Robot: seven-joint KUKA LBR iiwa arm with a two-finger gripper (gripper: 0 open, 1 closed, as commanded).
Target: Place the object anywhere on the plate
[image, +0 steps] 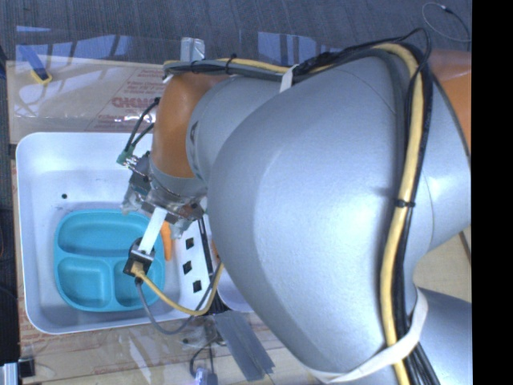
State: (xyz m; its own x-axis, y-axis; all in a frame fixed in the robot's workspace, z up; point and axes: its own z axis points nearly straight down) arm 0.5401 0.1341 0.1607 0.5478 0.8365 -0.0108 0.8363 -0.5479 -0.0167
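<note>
Camera view: slim orange object sits right below the claw, at the right rim of the blue divided plate in the left bin — claw state can't be told.

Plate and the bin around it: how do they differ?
The plate is blue; the bin is white. The plate is split into compartments; the bin is one open basin. The plate is the smaller, lying inside the bin. Both are shallow with rounded corners, and the arm covers the right side of each.
</note>
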